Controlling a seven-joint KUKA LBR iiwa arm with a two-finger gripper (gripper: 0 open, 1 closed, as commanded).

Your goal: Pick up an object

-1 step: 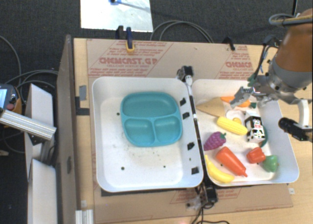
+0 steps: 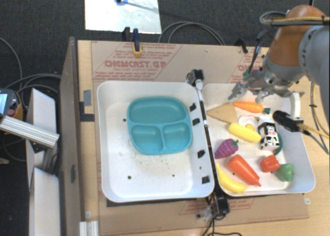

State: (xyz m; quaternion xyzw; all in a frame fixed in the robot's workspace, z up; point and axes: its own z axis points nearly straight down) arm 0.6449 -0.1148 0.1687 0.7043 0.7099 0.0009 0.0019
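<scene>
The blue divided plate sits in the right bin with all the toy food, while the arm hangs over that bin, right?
Not quite. The camera view shows the blue divided plate alone in the left bin. The toy food lies in the right bin, and the arm does hang over that one.

Grey robot arm (image 2: 309,39) with orange band entering from upper right of the frame, wrist angled down and left, gripper (image 2: 251,91) low, fingers spread apart, nothing between them
</scene>
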